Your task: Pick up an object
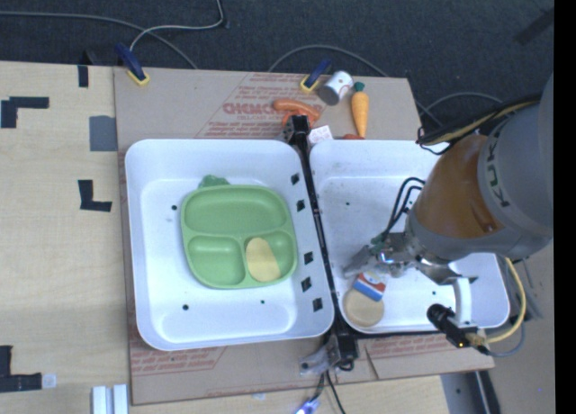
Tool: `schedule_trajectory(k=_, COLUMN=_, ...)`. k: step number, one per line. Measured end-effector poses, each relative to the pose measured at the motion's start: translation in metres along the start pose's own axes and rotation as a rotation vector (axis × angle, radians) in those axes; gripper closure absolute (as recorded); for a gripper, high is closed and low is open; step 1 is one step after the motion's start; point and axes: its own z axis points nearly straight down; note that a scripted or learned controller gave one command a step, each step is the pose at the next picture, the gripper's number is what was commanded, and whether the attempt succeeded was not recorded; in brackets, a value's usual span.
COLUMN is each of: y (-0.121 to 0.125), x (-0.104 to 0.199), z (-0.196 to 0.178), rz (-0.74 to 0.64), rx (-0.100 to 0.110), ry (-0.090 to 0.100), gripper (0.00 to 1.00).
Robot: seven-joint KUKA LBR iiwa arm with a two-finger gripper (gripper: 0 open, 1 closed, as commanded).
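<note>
Glossy white plastic, moulded into two shallow rounded-corner bins side by side: left bin (153, 223), right bin (360, 178); both seated on a flat brown cardboard sheet (225, 102) with red print. In the left bin, a smooth pale-green divided plastic tray (229, 214) with three compartments; in its lower right compartment, a matte yellow oval piece (263, 259). In the right bin near the front wall, a round tan disc-shaped object (364, 310); lying on its upper edge, a small flat white item with red and blue stripes (368, 288). Just above those, the metal two-finger gripper (382, 259), low over the bin floor, close beside the striped item; cannot tell whether clenched or released, nor whether anything grasped. Behind it, the bulky grey arm with a shiny orange band (454, 196). On the cardboard beyond the bins, a tapering orange toy carrot with green top (359, 112), a small white cylinder (337, 87), and an orange sausage-shaped piece (297, 107).
</note>
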Motion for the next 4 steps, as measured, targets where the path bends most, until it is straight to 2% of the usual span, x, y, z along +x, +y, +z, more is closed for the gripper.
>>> schedule_trajectory(k=1, y=0.04, x=-0.059, z=-0.046, rz=0.001, rx=0.006, ry=0.0, gripper=0.0)
schedule_trajectory(k=2, y=-0.015, x=0.006, z=0.001, rz=0.0, rx=0.006, ry=0.003, gripper=0.0)
schedule_trajectory(k=3, y=0.011, x=-0.072, z=-0.063, rz=0.002, rx=0.006, ry=-0.001, gripper=0.0)
schedule_trajectory(k=4, y=0.038, x=0.013, z=-0.039, rz=-0.002, rx=0.009, ry=0.002, gripper=0.0)
